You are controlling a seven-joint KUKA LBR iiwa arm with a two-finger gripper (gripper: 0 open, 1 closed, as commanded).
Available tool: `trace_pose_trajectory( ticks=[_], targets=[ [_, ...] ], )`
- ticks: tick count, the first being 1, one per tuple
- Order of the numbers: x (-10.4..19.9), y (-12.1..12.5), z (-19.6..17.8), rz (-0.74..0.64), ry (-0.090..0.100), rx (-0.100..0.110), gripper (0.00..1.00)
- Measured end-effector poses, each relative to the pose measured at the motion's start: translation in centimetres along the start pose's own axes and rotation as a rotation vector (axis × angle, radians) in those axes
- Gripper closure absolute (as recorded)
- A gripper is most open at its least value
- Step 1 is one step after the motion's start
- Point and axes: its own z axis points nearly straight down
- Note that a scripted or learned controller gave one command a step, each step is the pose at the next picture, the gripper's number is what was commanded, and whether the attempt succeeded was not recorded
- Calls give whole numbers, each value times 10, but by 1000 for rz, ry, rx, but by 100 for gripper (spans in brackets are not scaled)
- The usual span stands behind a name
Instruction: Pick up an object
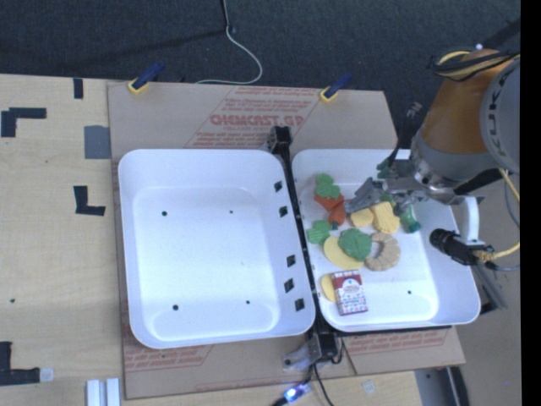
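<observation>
White plastic bins sit side by side on a cardboard-covered bench (355,112), seen from the fixed overhead camera. In the right bin (448,307), a cluster of small toy foods lies toward the inner wall: an orange carrot-like piece with a green top (329,198), a green leafy piece (356,244) resting on a yellow slice (340,255), a tan biscuit-like round (384,253) just beside them, pale yellow pieces (374,218) near the arm, and a small red-and-white box (349,293) set apart toward the near edge. The left bin (203,235) lies alongside, its floor plain white. Reaching in from the right, the grey and orange KUKA arm (461,134) hangs over the right bin, its end effector (382,194) low above the yellow pieces at the far side of the cluster. Whether it is wide, narrow or gripping cannot be told; the dark tooling blurs into the objects beneath. By the look of it, this is the descent or grasp stage, with nothing visibly lifted. A next move would call for closing squarely on one piece, likely a yellow one, then a straight rise, since the crowded neighbours could be nudged or dragged along
</observation>
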Motion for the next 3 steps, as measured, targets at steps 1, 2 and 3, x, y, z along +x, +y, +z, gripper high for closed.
trace_pose_trajectory(
  ticks=[1,2,3],
  targets=[
    [9,-94,90,4,5,16,0],
    [18,-12,114,-3,-1,-3,0],
    [-38,-65,112,5,-2,-2,0]
  ],
)
